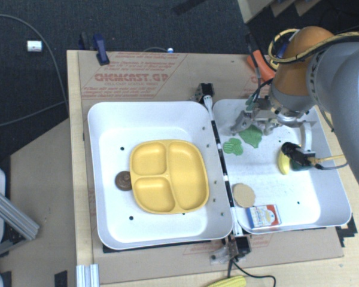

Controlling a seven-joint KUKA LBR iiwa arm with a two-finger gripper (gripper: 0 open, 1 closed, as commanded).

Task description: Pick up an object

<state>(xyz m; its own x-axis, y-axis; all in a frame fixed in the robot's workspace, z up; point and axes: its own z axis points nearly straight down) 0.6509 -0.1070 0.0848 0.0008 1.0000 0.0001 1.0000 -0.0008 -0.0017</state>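
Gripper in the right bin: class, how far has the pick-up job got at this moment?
Done: the gripper has reached the right bin and sits at the green piece.
In hand: nothing is seen between its fingers.
Left: grasping and lifting. The green piece, yellow object, tan disc and card all lie on the bin floor.

Tool over green obj, right bin
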